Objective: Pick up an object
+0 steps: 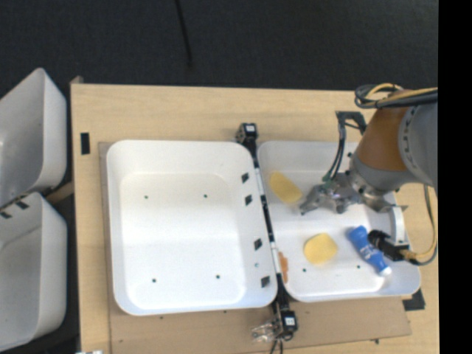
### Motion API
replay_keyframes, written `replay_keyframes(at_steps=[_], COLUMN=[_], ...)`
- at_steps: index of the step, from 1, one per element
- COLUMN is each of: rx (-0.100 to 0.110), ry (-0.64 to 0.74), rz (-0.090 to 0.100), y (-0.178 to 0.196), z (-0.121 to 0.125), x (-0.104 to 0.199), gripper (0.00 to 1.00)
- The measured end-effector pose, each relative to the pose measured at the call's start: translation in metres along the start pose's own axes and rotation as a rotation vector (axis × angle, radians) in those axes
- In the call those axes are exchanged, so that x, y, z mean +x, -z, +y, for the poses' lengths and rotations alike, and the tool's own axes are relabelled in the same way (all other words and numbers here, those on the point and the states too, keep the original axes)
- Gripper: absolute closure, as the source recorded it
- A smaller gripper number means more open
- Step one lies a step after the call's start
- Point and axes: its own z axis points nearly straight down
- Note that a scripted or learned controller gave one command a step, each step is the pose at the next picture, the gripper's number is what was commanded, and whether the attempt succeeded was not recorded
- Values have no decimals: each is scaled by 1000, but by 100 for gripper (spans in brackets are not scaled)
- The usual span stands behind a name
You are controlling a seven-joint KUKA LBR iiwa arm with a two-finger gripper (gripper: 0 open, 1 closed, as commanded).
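Grey metal fingers are being shown low over the floor of the right bin, pointing toward the view's left, and they are being seen spread somewhat apart with nothing lying between them, though the exact width of the gap is being blurred by the small size of the parts. The gripper is being held just to the right of a yellow lump, which is lying near the bin's left wall in its upper half; whether a fingertip is touching that lump cannot be told. A second yellow piece, rounder in outline, is being seen below the gripper, apart from it, near the middle of the bin's lower half. A blue bottle with a pale end is lying tilted to the right of that piece, close to the bin's lower right corner and partly beside a black cable. Behind the fingers, the wrist is being followed up to the right into an orange band and then into the grey arm, which is entering from the right. The left bin is being seen touching the right one along a shared edge lined with small black clips. Both bins are resting on a tan wooden bench, and white seat-like shapes are standing at the far left.
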Motion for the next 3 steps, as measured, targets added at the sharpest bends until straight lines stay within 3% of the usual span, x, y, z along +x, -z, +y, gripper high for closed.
replay_keyframes(at_steps=[1,2,3], rx=[-2,6,-12], ry=[-8,-9,1], rz=[-4,-1,-4], y=[46,43,3], z=[6,-47,94], x=[-56,-66,-64], gripper=[0,0,0])
